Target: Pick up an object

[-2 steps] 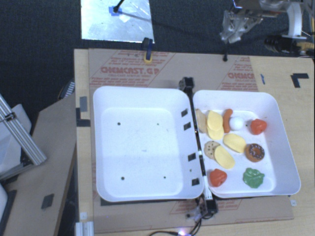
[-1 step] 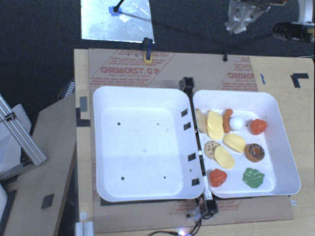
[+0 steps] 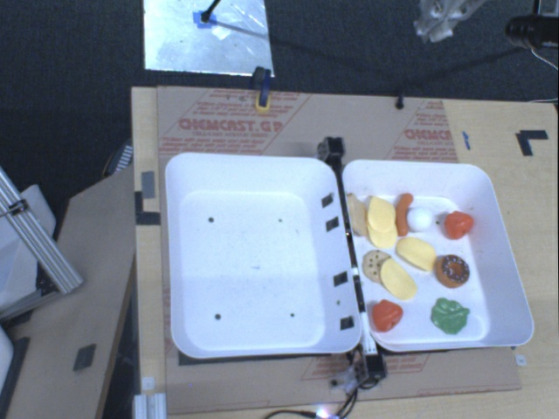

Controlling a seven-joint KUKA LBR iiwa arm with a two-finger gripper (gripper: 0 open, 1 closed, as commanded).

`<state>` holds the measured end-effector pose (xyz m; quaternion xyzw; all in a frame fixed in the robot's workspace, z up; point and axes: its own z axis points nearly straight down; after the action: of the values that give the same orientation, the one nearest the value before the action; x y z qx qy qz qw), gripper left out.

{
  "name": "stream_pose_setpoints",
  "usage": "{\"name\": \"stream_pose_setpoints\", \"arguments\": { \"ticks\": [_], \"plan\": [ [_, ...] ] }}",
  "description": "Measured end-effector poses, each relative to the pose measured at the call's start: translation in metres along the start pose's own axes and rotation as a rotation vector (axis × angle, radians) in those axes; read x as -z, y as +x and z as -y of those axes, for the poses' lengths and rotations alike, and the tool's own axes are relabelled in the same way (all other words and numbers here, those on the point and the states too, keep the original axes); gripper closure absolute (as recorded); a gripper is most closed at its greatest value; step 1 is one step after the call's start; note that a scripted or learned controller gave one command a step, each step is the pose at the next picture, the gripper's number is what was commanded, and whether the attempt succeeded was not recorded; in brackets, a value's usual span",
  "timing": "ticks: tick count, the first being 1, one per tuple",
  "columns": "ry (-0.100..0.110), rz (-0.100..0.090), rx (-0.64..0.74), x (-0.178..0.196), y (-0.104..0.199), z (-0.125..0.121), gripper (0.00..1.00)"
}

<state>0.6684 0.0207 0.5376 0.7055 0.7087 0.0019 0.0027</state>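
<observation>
In the camera view, the gripper (image 3: 439, 17) hangs high at the top right, over the dark floor beyond the far edge of the bench and well apart from both bins; it appears as a pale, blurred shape, so whether it is open or closed cannot be told, and nothing can be seen in its grasp. The left bin (image 3: 188, 177) sits beside the right bin (image 3: 489, 190), the two touching along a central seam with dark clips. All the objects lie in the right bin. Along its left side is a pale yellow piece (image 3: 381, 221), with a thin orange carrot-like piece (image 3: 403, 213) just beside it and a white ball (image 3: 420, 219) touching or nearly touching that. A red tomato-like object (image 3: 458, 224) lies toward the far right of the bin. In the middle sits another yellow piece (image 3: 416, 253), with a brown doughnut (image 3: 452, 271) to its right. A round speckled cookie (image 3: 375, 264) lies near the seam, partly overlapped by a third yellow piece (image 3: 397, 278). Toward the near edge are a red-orange object (image 3: 387, 315) and a green leafy-looking object (image 3: 449, 315), apart from each other. Under the bins lies a brown board (image 3: 227, 120) with red print, and a shiny metal sheet (image 3: 175, 24) rests on the floor beyond it.
</observation>
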Motion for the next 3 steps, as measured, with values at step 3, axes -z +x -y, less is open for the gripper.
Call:
{"name": "stream_pose_setpoints", "arguments": {
  "ticks": [3],
  "plan": [
    [0.001,-0.002,0.002,-0.088,0.073,0.000,1.00]
  ]
}}
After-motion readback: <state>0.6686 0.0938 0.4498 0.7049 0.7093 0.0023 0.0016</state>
